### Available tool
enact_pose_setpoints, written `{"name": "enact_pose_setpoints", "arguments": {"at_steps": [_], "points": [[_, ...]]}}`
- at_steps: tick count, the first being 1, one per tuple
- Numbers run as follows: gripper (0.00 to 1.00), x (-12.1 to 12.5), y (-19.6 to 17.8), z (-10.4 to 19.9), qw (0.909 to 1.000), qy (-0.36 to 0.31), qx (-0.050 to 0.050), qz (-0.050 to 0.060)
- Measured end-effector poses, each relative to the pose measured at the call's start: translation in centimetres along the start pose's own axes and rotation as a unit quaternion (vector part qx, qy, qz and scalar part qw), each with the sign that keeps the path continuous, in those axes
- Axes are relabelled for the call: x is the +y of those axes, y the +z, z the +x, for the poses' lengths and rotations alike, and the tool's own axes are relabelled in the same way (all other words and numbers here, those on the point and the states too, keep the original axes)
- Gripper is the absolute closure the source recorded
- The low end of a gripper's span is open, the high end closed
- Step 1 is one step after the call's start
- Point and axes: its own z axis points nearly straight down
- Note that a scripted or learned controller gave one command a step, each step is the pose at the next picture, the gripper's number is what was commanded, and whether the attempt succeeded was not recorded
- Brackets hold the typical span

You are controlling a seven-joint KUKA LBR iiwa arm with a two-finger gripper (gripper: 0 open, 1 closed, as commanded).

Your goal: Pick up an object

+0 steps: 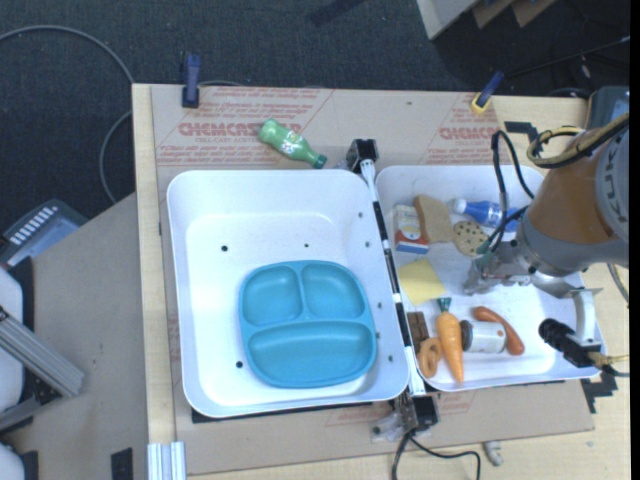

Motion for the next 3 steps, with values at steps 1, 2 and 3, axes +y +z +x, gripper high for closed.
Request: {"name": "enact_pose_setpoints", "arguments": {"at_steps": [1, 2, 3], "points": [[0.0, -0.04, 0.0, -0.1, 1.0, 0.001, 0.0, 0.0], [1.0, 0.0, -0.98, -0.09, 1.0, 0.001, -0.001, -0.001], [0.0, -0.01, -0.97, -0.08, 1.0, 0.001, -0.001, 0.0]]}}
